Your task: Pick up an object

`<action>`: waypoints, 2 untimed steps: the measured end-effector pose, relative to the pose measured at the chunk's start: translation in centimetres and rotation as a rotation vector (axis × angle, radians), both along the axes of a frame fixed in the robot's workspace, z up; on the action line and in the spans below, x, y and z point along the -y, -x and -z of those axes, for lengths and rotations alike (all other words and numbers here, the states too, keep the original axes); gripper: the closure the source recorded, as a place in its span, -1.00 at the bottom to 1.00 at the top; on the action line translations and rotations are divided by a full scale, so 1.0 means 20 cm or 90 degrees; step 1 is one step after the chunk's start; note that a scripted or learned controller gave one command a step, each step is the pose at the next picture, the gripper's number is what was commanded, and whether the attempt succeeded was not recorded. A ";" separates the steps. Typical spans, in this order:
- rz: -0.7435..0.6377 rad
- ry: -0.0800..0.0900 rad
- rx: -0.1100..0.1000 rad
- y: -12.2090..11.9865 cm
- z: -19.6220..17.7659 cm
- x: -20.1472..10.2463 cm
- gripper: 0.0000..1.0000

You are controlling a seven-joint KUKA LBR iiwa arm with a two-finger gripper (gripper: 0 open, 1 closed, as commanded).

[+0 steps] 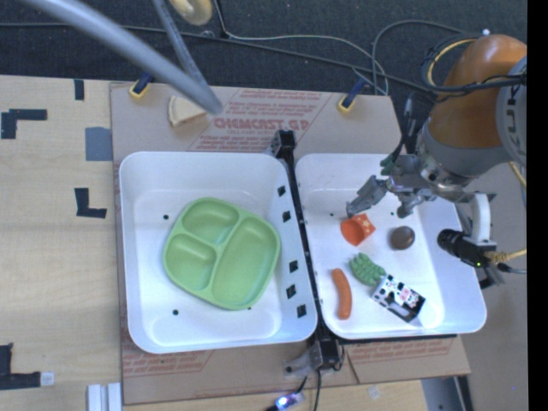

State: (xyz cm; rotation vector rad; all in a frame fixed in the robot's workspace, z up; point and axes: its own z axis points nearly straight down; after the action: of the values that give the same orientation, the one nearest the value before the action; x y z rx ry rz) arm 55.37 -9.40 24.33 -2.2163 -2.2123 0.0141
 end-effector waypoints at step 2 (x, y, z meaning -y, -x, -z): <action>-0.002 0.001 0.004 -0.05 0.27 -0.01 -1.00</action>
State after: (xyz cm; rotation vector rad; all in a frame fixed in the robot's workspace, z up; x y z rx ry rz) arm 56.36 -9.29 19.00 -2.2159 -2.2200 0.0085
